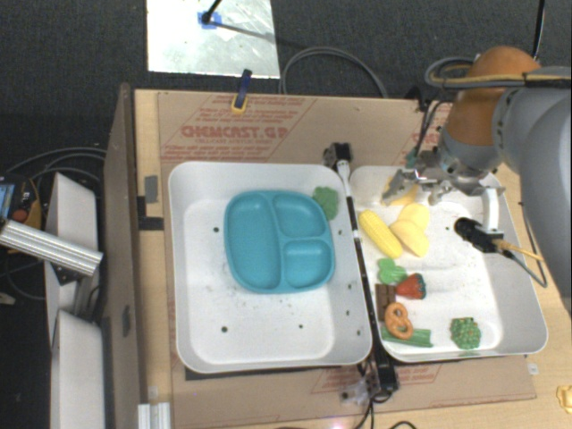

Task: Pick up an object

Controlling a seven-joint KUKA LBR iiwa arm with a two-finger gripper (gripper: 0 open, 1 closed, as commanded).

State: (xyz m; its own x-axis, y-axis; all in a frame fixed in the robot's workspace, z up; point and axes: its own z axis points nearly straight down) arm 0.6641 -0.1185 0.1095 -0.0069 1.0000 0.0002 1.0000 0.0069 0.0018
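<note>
Over the right bin (523, 315), at its twelve o'clock end, your tool (413, 186) is hovering with fingers spread, pinching nothing. You are approaching; the yellow corn (377, 232) and pale yellow piece (412, 228) are lying just below, at six o'clock. Next you are needing to descend and close.

Two white bins (192, 266), one blue plate (277, 240), two broccoli pieces (465, 332), one corn cob (379, 233), one pretzel (398, 319)

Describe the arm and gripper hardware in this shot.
Grey arm with rounded links and an orange band above the wrist. The gripper is pale metal with darker parts. Thin dark cables loop by the wrist, and one runs up behind the arm.
</note>
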